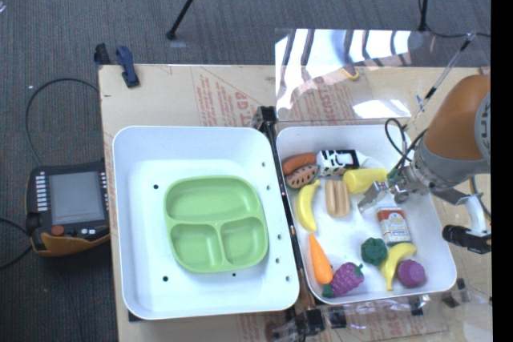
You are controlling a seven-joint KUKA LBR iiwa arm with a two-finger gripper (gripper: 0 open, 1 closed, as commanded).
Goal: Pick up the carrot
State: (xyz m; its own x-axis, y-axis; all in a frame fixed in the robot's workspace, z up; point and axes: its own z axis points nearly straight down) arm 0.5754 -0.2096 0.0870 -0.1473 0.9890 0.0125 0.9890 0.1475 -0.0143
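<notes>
Carrot [320, 259] lies near-vertical, tip lower right, right bin [446, 252].

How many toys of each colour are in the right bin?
Yellow: 3, two bananas and a block
Orange: 1, carrot
Purple: 2
Green: 1
Tan: 1
Brown-red: 1
Black-white: 1
Red-white: 1
Total: 11
</notes>
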